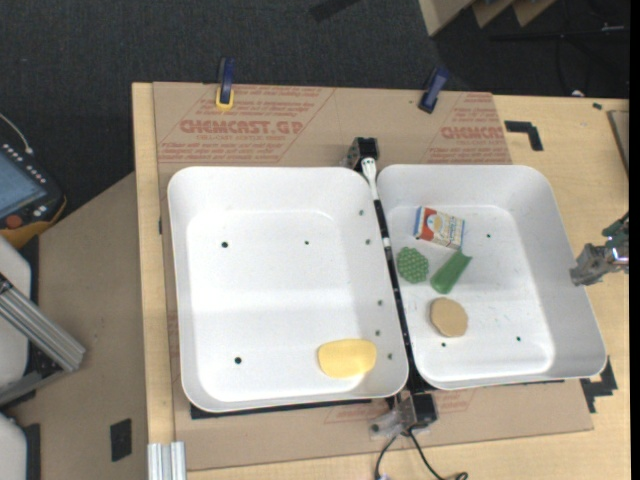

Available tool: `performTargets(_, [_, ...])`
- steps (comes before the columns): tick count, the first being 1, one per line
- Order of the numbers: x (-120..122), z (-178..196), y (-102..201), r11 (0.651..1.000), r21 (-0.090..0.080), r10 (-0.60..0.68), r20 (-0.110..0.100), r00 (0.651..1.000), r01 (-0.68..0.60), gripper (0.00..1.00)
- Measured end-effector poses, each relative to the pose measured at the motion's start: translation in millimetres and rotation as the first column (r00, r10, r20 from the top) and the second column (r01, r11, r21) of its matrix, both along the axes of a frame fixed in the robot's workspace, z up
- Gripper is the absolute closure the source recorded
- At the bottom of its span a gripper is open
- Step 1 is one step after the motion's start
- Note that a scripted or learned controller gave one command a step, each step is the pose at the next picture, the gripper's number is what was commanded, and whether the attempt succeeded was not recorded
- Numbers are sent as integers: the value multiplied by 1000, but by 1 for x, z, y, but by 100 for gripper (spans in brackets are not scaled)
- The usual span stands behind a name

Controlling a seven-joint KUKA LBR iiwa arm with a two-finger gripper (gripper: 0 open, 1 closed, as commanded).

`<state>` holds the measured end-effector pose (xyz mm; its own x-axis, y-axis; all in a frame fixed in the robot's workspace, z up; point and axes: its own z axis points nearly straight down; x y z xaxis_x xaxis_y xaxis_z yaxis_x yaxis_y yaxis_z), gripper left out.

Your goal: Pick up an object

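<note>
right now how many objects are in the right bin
4: small red-white-blue carton at back, round green textured disc left, green block beside it, tan round cookie-like piece in front.

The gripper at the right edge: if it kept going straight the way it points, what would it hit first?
Probably the right bin's rim just ahead of the gripper; if it clears that, the green block. Its height is unclear.

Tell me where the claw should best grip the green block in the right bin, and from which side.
Grip the green block across its narrow width, near the middle, coming straight down from above. It lies flat and slanted, long and slim, so the short sides suit a two-finger claw. Its lower end is close to the green disc, so stay nearer the upper end.
</note>
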<state>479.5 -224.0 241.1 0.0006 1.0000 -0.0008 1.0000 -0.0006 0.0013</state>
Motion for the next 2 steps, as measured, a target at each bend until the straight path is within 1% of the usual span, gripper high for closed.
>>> performTargets(2, [0,0,0,1000,0,0,1,1000,0,100])
